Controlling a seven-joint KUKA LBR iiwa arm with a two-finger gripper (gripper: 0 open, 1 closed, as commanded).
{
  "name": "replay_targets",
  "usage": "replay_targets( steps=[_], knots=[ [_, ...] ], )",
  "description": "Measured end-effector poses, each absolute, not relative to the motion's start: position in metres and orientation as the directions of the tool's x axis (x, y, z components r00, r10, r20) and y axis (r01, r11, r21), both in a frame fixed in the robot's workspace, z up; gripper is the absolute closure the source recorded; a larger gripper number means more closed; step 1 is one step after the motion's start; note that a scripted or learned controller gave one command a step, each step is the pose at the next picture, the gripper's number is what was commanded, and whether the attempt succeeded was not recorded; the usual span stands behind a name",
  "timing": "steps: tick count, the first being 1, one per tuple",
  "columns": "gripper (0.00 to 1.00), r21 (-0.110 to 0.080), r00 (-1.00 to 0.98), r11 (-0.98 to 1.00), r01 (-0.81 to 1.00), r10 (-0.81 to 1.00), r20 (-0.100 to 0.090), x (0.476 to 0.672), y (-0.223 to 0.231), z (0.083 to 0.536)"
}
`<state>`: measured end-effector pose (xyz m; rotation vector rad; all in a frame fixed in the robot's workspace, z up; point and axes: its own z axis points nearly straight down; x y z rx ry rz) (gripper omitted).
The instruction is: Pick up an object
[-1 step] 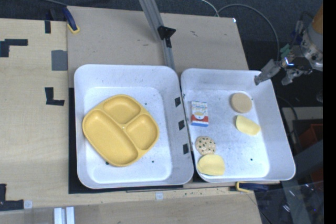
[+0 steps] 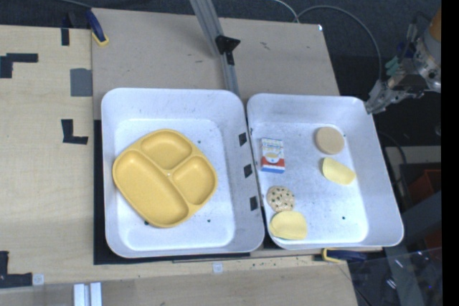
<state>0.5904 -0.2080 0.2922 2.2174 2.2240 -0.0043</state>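
Note:
The right bin (image 2: 358,107) holds several small items: a white carton with red and blue print (image 2: 272,155), a tan round disc (image 2: 330,140), a yellow lump (image 2: 338,171), a chocolate-chip cookie (image 2: 280,196) and a yellow piece (image 2: 289,225) at the front. My gripper (image 2: 379,99) sits at the far right, just past the right bin's back right corner and above its rim. It is apart from all the items, and nothing is seen between its tips.
The left bin (image 2: 122,100) holds a yellow divided plate (image 2: 164,176). A slanted metal pole (image 2: 203,0) rises behind the bins. Cables lie on the bench behind the right bin.

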Motion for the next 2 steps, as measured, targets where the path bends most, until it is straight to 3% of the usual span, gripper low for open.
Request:
replay_targets(
  steps=[1,2],
  knots=[
    [1.00,-0.007,-0.003,0.003,1.000,1.000,0.001,0.649,-0.196,0.207],
    [1.00,-0.022,-0.001,0.001,1.000,1.000,-0.001,0.679,-0.187,0.097]
  ],
)
